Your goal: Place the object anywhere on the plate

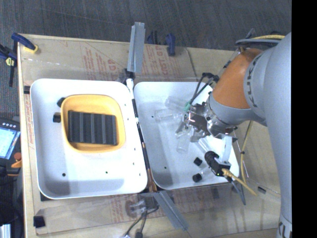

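Two bins side by side: the yellow plate (93, 121) sits in the left bin (44, 177). The claw (188, 130) hovers over the right bin (163, 175), among clear plastic objects (171, 113); whether it grips, I cannot tell.

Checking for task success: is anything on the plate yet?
No. The yellow plate in the left bin carries only its dark ribbed centre; the gripper is over the right bin.
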Controlling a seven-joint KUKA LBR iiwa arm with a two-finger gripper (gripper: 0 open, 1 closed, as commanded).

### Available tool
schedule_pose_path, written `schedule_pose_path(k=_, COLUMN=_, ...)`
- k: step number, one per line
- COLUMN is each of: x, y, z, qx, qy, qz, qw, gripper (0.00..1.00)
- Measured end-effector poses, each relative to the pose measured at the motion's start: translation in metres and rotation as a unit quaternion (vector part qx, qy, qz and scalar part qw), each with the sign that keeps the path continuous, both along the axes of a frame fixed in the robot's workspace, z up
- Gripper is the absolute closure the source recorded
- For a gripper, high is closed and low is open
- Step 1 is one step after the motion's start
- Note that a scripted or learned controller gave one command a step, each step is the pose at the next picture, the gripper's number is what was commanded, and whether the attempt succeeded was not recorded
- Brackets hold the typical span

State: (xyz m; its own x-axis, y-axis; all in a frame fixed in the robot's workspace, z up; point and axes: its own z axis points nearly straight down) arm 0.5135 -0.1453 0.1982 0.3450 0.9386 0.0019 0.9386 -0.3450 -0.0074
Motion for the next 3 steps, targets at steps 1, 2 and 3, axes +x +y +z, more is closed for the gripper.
schedule_pose_path(k=1, x=0.032, y=0.091, z=0.064, qx=-0.0012, qy=-0.001, qz=0.035, qw=0.9994, gripper=1.0)
schedule_pose_path(k=2, x=0.057, y=0.139, z=0.014, qx=-0.0005, qy=0.0, qz=0.154, qw=0.9881, gripper=1.0)
schedule_pose_path(k=3, x=0.057, y=0.139, z=0.014, qx=-0.0005, qy=0.0, qz=0.154, qw=0.9881, gripper=0.0)
